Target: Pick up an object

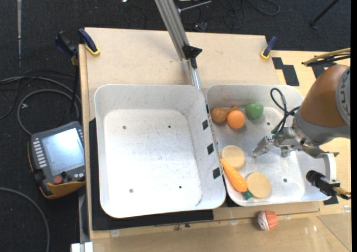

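while the gripper (262, 148) hangs open and unladen, six toy foods (236, 119) fill the right bin (293, 192).

Carrot (235, 177) lies in right bin (290, 187), front.

Slanted overhead view, both bins (106, 100)

Grey arm reaching leftward, pincer (262, 148) seemingly open
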`<action>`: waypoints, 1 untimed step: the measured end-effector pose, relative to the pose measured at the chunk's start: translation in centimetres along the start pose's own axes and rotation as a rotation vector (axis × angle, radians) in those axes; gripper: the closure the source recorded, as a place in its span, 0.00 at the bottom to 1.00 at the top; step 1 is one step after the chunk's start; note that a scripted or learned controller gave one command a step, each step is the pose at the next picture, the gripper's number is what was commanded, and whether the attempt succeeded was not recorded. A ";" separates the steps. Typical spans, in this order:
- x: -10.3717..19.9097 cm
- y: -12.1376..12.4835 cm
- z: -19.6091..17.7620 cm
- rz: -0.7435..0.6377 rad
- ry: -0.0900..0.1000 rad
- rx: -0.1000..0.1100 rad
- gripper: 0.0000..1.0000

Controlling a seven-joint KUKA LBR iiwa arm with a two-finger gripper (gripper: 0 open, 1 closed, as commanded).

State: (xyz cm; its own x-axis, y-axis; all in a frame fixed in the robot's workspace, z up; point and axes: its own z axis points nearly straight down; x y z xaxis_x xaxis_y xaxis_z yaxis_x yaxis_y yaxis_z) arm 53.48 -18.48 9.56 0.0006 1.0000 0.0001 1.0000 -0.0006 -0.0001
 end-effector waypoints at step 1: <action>0.0 0.1 -1.1 0.000 0.000 -0.003 1.00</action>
State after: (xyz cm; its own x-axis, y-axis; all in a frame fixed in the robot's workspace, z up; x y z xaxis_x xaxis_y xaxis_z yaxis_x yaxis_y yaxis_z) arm 53.54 -18.48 10.61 0.0005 1.0000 -0.0003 1.0000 -0.0005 0.0027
